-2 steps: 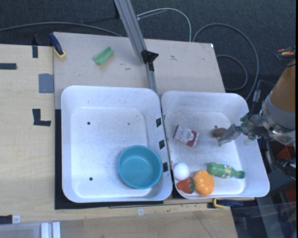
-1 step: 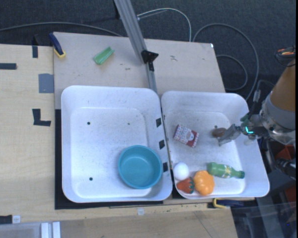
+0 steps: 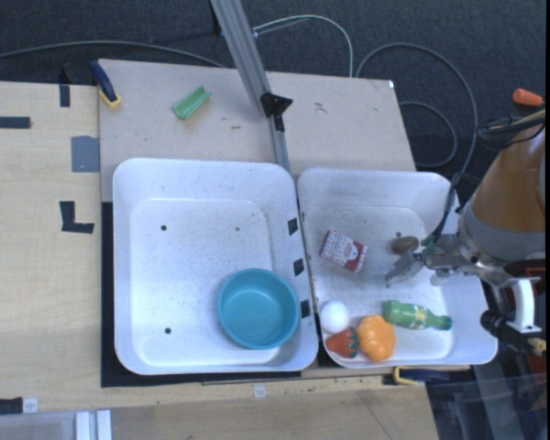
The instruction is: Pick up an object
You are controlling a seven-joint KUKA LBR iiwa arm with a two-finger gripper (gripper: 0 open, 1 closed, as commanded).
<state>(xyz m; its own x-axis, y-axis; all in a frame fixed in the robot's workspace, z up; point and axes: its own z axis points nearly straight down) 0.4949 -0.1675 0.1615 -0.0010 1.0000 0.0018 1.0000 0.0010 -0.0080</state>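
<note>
In the right bin (image 3: 348, 191), over toward its right wall, the gripper (image 3: 401, 266) is hanging low above the floor, and honestly I can't tell how it's set from this angle, it just reads as a dark metal tangle, so no call from me on that. Nothing is visibly caught in it. Candidates for the pick are all in this bin: a small brown thing (image 3: 404, 243) right next to the gripper tip, maybe touching it, can't say for sure; a red and white carton (image 3: 343, 250) lying flat nearer the middle; a green bottle (image 3: 415, 315) on its side just below the gripper; then the orange pepper (image 3: 377, 337), a red piece (image 3: 341, 344) and a white egg (image 3: 335, 316) bunched along the bottom edge. The left bin (image 3: 133, 246) just has a blue bowl (image 3: 257, 308), well away from all this. What I'd worry about: the brown thing is tiny and low, so the tip could just shove it sideways instead of closing around it. The bottle is round and lying down, so a pinch off its middle probably rolls or squirts it out. And the gripper is close to the bin wall, so a small drift right could clip the rim. The cluster at the bottom is packed tight too, easy to nudge two things and grab none.
</note>
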